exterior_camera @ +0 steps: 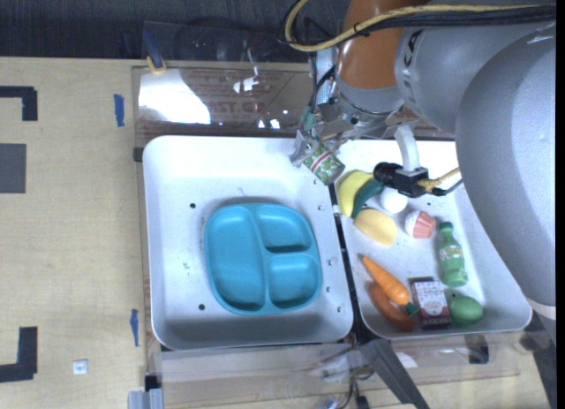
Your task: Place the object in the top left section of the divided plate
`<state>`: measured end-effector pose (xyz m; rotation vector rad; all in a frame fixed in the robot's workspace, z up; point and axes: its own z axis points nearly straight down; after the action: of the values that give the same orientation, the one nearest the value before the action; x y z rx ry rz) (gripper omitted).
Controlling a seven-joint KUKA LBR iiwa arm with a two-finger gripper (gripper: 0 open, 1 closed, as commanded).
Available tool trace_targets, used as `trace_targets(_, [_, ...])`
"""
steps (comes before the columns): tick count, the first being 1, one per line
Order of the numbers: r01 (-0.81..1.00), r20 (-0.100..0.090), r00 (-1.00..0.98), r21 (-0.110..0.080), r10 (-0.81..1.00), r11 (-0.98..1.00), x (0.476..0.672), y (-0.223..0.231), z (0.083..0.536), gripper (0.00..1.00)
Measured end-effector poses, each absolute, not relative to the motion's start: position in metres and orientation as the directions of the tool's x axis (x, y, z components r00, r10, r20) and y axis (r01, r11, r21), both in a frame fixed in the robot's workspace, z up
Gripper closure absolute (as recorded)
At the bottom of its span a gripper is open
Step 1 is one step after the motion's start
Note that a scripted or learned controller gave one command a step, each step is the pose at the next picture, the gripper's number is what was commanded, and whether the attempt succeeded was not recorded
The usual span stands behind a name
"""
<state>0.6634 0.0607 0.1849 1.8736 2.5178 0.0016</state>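
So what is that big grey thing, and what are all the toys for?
The grey thing is a robot arm with an orange band. One camera looks down on it from above. Its gripper is like a two-finger hand, and a small green-and-white can sits at its tip, above the edge between the two white bins. The left bin has a blue plate with sections. The right bin has toy food: a banana, a lemon, a carrot and a green bottle. The robot should put one thing on the plate.
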Motion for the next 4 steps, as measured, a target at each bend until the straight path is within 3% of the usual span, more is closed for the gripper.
trace_targets(1, [0.917, 0.001, -0.398, 0.0, 0.917, 0.398, 0.561, 0.052, 0.196, 1.0])
trace_targets(2, [0.934, 0.0, -0.358, 0.002, 0.934, 0.358, 0.584, 0.076, 0.184, 1.0])
trace_targets(3, [0.918, 0.001, -0.396, -0.002, 0.918, 0.396, 0.57, 0.053, 0.185, 1.0])
trace_targets(4, [0.88, -0.002, -0.475, 0.004, 0.88, 0.475, 0.577, 0.074, 0.207, 1.0])
